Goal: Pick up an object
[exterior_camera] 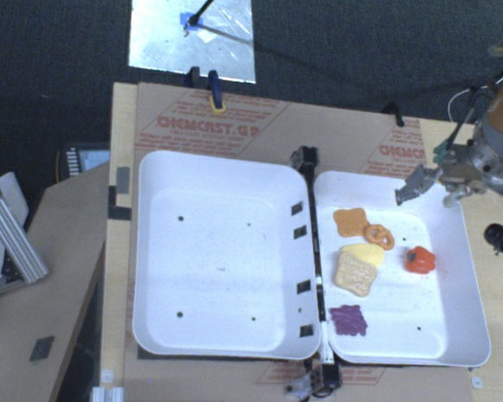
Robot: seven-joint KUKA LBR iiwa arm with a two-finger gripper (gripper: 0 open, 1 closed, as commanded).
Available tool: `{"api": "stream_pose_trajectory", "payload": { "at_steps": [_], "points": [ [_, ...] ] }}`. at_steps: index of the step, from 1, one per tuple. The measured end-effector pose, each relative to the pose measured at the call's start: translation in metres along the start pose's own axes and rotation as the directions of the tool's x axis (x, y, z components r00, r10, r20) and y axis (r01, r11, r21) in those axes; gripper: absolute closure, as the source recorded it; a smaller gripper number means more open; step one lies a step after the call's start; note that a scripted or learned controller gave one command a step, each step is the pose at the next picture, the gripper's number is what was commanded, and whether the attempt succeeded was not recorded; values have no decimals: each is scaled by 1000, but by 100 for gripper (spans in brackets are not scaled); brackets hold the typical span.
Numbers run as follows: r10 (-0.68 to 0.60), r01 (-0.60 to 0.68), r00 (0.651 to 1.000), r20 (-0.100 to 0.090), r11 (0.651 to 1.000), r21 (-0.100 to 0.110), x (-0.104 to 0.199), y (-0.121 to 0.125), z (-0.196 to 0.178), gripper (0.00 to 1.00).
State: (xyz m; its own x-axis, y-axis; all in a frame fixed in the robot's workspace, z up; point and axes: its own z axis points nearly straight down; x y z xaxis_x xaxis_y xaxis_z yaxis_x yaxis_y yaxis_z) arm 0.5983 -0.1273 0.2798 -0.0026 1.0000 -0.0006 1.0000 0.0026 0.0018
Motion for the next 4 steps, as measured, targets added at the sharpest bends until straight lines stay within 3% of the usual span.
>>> {"api": "stream_pose_trajectory", "payload": {
  "at_steps": [1, 2, 3, 4],
  "points": [
    [0, 0, 1000, -4, 1000, 15, 23, -27, 137, 0],
    [7, -7, 1000, 0, 1000, 10, -15, -97, 176, 0],
    [1, -1, 1000, 0, 1000, -2, -12, -92, 163, 100],
    [-10, 10, 1000, -2, 1000, -14, 58, -30, 63, 100]
  ]
}}
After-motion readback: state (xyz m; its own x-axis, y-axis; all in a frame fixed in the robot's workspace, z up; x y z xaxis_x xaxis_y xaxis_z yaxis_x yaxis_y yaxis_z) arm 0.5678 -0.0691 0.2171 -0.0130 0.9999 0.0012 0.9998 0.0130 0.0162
